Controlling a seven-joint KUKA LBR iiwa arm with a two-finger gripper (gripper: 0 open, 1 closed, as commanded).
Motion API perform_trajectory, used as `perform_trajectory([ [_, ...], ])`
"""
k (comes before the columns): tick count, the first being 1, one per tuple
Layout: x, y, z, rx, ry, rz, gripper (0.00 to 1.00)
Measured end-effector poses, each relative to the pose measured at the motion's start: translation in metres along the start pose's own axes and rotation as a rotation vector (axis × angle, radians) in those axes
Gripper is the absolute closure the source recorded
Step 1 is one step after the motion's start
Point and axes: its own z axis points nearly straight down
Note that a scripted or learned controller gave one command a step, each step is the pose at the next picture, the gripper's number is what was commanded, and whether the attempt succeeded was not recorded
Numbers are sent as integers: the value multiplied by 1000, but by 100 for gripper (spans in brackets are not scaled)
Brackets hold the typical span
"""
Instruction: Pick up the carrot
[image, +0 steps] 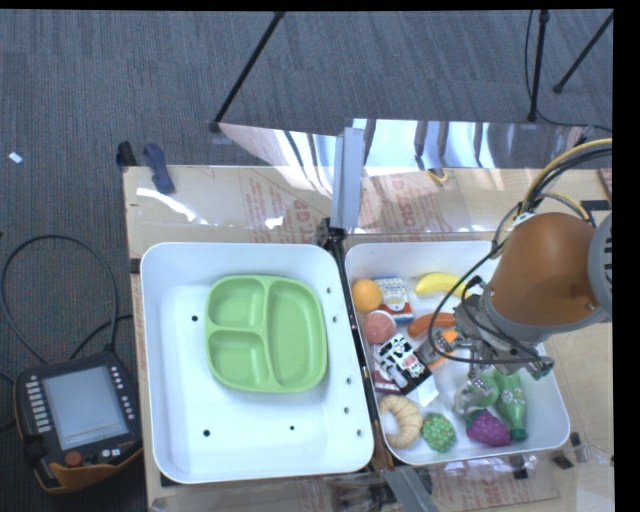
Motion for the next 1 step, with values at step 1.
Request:
perform_trajectory([
  [1,24,7,-2,-5,4,-32,100],
])
